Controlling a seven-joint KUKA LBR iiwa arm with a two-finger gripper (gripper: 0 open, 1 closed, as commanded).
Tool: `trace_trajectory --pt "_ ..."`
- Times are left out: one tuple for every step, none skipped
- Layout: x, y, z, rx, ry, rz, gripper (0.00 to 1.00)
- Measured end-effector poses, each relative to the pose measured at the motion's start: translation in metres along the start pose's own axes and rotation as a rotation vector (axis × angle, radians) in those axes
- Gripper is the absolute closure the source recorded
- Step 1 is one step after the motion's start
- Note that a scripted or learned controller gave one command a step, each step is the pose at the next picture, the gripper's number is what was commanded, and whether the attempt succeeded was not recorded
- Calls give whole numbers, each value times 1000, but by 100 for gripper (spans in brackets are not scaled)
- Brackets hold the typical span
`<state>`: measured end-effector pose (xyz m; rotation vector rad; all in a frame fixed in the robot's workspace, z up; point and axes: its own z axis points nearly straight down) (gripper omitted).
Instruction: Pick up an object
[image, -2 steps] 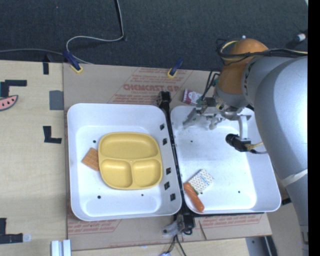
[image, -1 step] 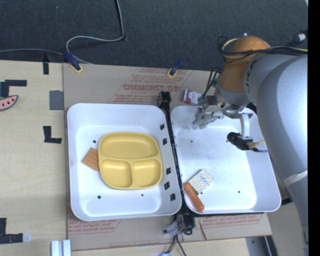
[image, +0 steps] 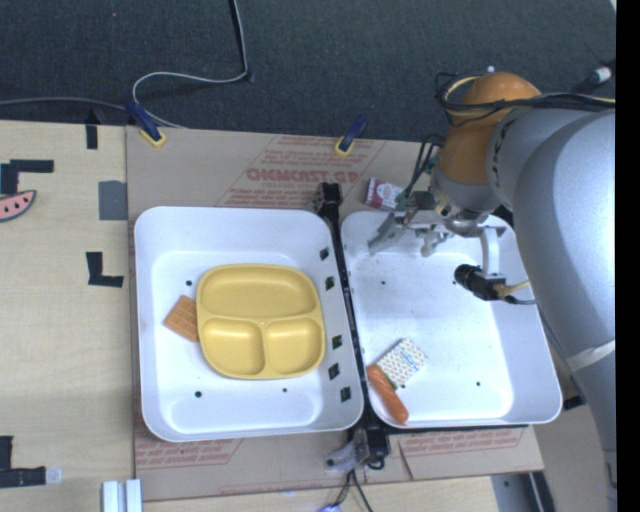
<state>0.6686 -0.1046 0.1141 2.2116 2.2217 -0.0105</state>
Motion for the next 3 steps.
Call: trace_trajectory --pt "0 0 -10 0 -1 -1 100" --pt "0 0 -10 1 -2 0 0" --pt "-13 0 29 -1 7 3 0"
